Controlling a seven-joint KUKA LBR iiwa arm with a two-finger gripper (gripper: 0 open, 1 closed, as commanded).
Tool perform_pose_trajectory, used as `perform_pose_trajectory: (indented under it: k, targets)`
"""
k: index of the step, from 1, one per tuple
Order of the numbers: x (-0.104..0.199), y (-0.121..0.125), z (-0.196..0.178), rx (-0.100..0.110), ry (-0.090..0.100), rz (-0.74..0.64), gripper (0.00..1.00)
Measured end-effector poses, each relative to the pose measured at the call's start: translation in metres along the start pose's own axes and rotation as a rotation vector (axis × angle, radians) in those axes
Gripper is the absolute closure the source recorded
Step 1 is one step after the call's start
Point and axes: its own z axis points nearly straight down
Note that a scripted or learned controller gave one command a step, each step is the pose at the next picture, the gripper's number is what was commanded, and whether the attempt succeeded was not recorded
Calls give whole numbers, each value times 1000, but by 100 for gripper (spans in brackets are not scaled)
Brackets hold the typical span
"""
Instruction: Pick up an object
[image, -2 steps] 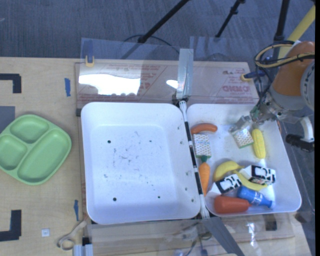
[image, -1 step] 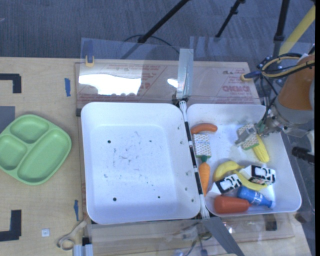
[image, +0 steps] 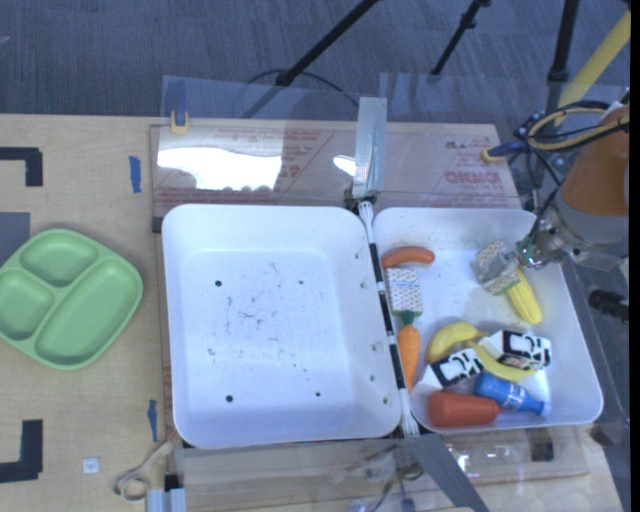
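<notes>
The right bin (image: 575, 330) holds several items. Along its left wall lie a red sausage (image: 408, 256), a white patterned packet (image: 404, 292) and an orange carrot (image: 409, 352). A banana (image: 453, 337), two black-and-white pieces (image: 456, 368) (image: 526, 349), a blue bottle (image: 510, 392) and a red pepper-like piece (image: 462, 408) crowd the front. Near the right wall there is a yellow corn cob (image: 524, 299), with a greyish crumpled object (image: 494, 265) beside it. My gripper (image: 531, 251) is low over the bin's back right, right next to the crumpled object and just above the corn.
The left bin (image: 270, 320) is a bare white tray with faint marks. A green divided plate (image: 65, 298) rests on the wooden bench at far left. A clear panel (image: 300, 160) stands behind the bins. Cables and the arm's orange band (image: 600, 180) are at the upper right.
</notes>
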Motion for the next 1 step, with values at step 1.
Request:
perform_pose_trajectory:
  k: [1]
  targets:
    - [62, 22, -82, 9, -3, 125, 100]
